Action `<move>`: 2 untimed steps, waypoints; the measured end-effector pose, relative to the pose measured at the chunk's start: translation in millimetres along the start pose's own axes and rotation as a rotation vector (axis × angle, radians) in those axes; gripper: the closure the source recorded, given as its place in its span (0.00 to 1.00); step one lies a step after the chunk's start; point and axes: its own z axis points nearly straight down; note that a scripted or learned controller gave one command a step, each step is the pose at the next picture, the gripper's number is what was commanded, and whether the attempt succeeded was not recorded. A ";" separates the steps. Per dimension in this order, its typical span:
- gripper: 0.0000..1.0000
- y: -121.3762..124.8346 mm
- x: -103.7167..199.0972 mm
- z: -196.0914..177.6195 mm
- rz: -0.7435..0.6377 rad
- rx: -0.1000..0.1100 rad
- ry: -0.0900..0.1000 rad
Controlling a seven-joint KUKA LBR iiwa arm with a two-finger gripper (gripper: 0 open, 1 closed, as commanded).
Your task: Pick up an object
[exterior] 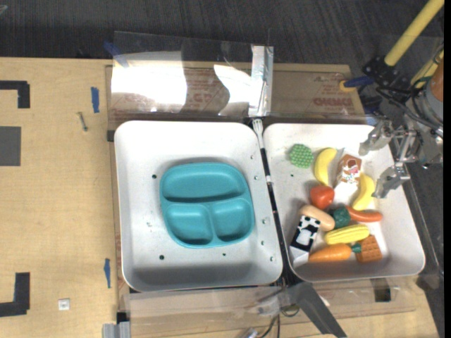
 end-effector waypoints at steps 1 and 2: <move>0.00 13.2 -18.1 115.9 0.043 -0.004 0.013; 0.00 53.3 -19.4 185.0 0.064 0.000 -0.006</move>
